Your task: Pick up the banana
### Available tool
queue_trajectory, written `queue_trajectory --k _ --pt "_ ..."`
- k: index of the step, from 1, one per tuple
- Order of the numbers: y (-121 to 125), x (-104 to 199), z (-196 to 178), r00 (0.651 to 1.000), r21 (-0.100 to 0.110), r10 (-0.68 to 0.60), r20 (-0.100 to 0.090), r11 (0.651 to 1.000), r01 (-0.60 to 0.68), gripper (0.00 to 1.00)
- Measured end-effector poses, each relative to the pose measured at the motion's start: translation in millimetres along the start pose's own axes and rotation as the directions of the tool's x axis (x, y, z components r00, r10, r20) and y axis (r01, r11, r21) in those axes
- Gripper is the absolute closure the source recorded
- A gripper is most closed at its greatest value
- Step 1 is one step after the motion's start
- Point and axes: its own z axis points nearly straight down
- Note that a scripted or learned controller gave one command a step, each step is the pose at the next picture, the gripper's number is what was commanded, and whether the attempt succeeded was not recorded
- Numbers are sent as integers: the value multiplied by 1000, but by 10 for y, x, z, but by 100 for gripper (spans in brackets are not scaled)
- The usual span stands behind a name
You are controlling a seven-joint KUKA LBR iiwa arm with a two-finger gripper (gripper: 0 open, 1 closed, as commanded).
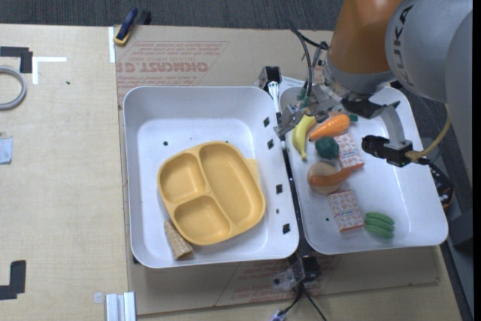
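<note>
One banana (302, 136), one carrot (329, 127), two cartons (346, 210); tool (307, 115) state indiscernible.

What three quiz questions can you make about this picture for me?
1. True or false: the banana lies in the right bin.
2. What sits in the left bin? A) yellow divided plate B) banana C) carrot
3. Fill in: right beside the banana lies an orange ____.

Key: 1 true; 2 A; 3 carrot.
</note>
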Motion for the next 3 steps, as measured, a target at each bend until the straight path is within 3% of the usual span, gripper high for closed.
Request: queue_trajectory --k 3 --pt "0 0 0 1000 0 0 0 1000 0 0"
